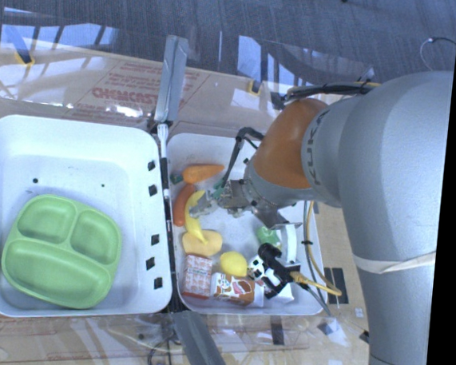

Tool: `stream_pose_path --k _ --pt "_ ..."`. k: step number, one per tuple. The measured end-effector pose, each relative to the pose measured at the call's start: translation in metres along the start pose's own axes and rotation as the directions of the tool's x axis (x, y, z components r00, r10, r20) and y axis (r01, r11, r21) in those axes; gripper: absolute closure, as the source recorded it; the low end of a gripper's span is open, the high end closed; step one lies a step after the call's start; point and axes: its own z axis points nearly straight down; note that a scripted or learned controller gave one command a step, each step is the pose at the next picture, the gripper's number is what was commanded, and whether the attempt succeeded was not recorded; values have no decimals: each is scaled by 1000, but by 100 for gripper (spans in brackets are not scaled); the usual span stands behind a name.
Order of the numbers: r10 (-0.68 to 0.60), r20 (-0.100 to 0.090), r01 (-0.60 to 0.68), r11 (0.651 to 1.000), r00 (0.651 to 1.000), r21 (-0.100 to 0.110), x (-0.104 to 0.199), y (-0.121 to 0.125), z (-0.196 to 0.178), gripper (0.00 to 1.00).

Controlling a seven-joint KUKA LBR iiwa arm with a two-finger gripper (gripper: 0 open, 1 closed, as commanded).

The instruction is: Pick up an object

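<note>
The right bin [179,145] holds several toy foods. An orange carrot [202,172] lies at the back. Beside the left wall, in front of the carrot, are a red sausage [180,205] and a yellow banana [194,224]. Nearer the front are a pale orange piece [204,243], a yellow lemon [233,263] and a red-and-brown packet [216,285]. My gripper [210,198] is low in the bin, right over the banana's upper end and just in front of the carrot. The wrist hides what lies beneath it.
The left bin [71,142] holds a green divided plate [63,250] at its front left. A small green thing [269,236] lies partly under the wrist. The arm covers the right bin's right side. A raised divider [170,84] separates the bins.
</note>
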Motion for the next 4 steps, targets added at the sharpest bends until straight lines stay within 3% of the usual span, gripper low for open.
stream_pose_path --k 1,2,3,4 --pt "247 -6 -246 968 969 38 -9 84 6 0" --pt "152 -10 -151 988 988 19 34 78 -93 0" --pt "98 -11 -97 995 995 13 -25 89 5 0" --pt "87 -12 -87 996 996 12 -23 92 -12 100"
